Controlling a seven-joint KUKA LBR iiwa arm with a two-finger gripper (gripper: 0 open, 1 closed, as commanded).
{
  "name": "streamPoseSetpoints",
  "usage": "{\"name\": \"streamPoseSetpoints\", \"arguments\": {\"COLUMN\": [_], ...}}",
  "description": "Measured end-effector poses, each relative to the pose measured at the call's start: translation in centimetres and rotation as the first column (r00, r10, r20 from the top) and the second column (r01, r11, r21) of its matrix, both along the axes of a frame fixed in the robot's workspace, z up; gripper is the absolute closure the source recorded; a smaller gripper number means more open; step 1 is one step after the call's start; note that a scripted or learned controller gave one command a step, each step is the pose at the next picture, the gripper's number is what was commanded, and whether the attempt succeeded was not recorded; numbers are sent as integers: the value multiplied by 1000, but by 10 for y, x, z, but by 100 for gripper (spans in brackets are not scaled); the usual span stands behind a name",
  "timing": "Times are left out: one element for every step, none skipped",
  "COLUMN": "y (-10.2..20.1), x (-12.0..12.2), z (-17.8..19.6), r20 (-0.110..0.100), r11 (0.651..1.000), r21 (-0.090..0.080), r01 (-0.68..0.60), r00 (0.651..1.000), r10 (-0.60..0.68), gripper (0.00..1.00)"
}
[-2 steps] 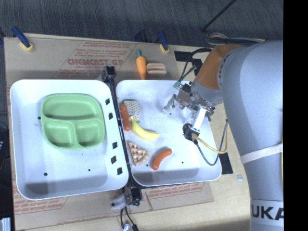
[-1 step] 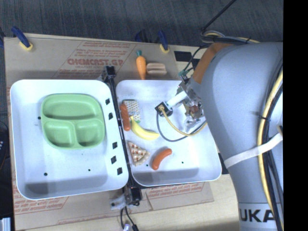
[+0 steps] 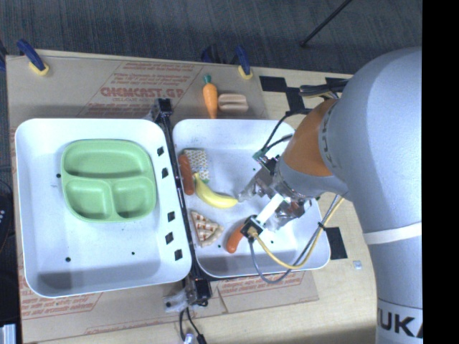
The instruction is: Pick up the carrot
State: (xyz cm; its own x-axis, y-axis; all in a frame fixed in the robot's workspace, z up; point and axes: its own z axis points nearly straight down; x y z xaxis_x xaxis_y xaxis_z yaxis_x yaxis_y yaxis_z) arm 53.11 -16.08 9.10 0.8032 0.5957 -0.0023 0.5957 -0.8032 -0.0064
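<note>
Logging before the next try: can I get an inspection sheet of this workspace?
Surface: cardboard-covered bench, left bin beside right bin.
Job's things: carrot on the bench behind the right bin, outside it.
Clutter: green plate in left bin; banana, waffle piece, sausages in right bin; tan block beside carrot.
Grippers: gripper above right bin, near banana.
Cables: dark cable at bench's front edge.
Surroundings: dark carpet; blue clamps at back edge.

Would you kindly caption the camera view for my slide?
KUKA gripper hovers over the right bin; the carrot lies outside, on the bench beyond it.
</note>
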Motion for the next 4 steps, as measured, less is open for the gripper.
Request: {"name": "streamPoseSetpoints", "arguments": {"y": [30,-8,19,-22], "x": [-21,-1,37,-14], "z": [147,30,99,15], "r20": [3,-2,3,-1], "r11": [994,984,996,1000], "r21": [-2,1,-1,-1], "r01": [-112,-175,-87,22], "r00": [994,984,996,1000], "r10": [112,175,87,-22], "gripper": [0,0,0,0]}}
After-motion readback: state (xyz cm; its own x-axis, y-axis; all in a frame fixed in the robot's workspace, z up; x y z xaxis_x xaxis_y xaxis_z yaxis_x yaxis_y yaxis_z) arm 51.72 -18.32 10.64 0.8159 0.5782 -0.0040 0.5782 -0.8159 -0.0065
